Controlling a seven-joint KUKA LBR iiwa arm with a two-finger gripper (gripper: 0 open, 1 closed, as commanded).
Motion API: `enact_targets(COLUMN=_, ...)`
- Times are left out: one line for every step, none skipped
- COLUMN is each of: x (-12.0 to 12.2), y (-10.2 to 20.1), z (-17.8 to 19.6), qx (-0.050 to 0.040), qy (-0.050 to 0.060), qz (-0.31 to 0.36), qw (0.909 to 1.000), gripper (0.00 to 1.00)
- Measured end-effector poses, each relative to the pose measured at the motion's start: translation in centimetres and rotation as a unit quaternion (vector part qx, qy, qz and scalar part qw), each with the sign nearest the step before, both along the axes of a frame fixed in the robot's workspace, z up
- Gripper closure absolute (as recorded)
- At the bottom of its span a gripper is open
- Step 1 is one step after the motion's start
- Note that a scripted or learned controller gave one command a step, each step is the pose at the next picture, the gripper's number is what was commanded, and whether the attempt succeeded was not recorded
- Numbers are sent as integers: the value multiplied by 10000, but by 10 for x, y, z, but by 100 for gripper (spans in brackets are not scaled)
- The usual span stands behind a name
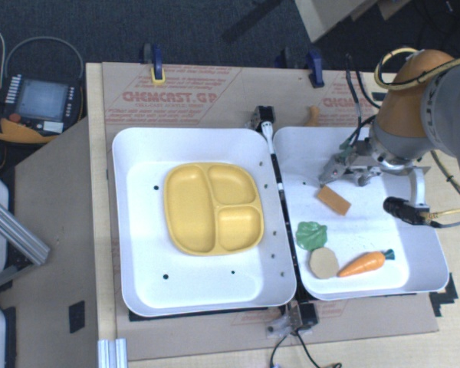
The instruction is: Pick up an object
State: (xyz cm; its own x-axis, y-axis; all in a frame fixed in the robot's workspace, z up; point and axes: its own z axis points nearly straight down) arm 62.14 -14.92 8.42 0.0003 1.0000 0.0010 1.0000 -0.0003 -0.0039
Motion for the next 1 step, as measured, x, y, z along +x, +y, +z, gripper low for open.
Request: enact_targets(x=1, y=0, z=11, qx=-4, qy=-18, qz=0, qw=10000, gripper=100)
